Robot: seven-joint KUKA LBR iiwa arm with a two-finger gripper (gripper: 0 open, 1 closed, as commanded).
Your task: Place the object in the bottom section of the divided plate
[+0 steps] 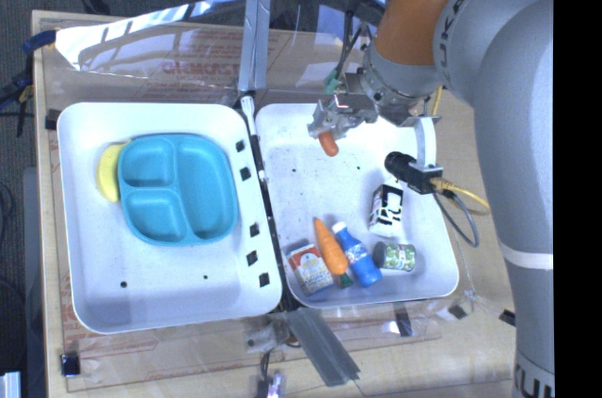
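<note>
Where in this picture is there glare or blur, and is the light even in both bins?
In the camera view, glare streaks the clear sheet behind the left bin; the right bin looks brighter near the gripper, whose tip is soft, like the small labels on the blue bottle.

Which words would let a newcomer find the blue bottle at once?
Start at the right bin and go to the cluster along its near edge. The blue bottle lies there on its side, between the carrot and the green can. It is the only blue thing in that bin.
</note>
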